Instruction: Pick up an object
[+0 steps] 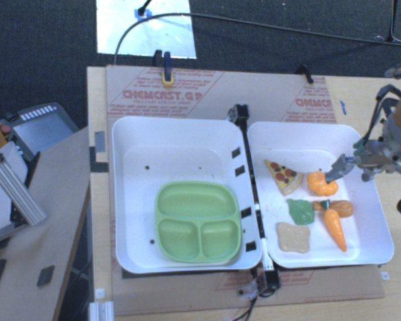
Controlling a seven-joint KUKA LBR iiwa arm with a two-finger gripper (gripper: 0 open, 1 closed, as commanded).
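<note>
One camera sits high above the bench and looks down at a slant. It is far enough back to take in both white bins, the left bin and the right bin, side by side, plus dark floor behind the bench. The arm comes in from the right side.

I'm looking down into a robotics lab cell, not anyone's kitchen. The two white bins sit on a sheet of printed cardboard clamped to a plain wooden bench, with cables trailing across dark carpet. At my left I see a teach pendant and a length of aluminium extrusion on a grey table. The food is toy plastic: a pizza slice, a carrot
</note>
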